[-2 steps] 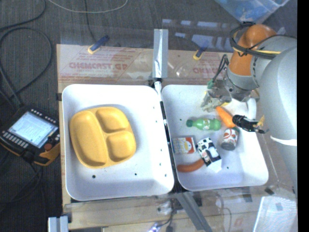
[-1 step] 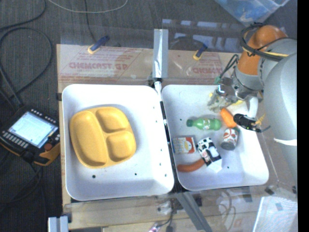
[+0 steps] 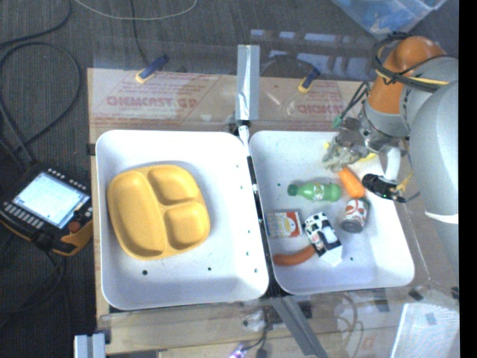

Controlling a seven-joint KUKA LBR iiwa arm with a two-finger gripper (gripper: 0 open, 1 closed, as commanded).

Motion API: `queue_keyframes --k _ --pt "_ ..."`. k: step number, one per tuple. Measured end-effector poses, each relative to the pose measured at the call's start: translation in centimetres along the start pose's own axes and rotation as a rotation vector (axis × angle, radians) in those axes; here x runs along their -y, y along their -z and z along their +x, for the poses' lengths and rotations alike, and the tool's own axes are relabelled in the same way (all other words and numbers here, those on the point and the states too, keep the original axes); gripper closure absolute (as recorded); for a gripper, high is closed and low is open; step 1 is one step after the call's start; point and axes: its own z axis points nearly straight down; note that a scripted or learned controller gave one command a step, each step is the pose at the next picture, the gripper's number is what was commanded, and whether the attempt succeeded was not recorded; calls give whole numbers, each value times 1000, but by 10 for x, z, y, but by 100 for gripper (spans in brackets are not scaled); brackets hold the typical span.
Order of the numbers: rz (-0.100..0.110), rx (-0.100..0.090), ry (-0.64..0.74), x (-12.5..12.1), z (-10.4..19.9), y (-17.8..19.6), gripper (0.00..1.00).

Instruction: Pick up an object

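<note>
Left bin [image 3: 112, 274]: we see a yellow three-compartment plastic plate [image 3: 158, 209] lying in it, with bare white floor all around.
Right bin [image 3: 387, 263]: a small red-and-white carton [image 3: 284, 224], an orange sausage-shaped toy [image 3: 294, 256], a black-and-white cow-patterned carton [image 3: 322, 235], a green plastic bottle [image 3: 316, 192], a small can [image 3: 355, 215] and an orange carrot-shaped toy [image 3: 352, 181].
Bottle axis: it lies on its side, left to right, cap leftward.
Gripper [image 3: 344, 152]: near the bin's far right corner, just above the carrot toy; we cannot tell its state.
Room: the bin's near right floor is bare.
</note>
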Motion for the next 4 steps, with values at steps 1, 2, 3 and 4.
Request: queue_keyframes --k 1,2,3,4 --pt "3 -10 4 0 6 0 0" --pt "8 -3 5 1 5 6 100" --pt "14 -14 11 1 13 7 0" --pt "-29 -12 190 18 6 -2 0"
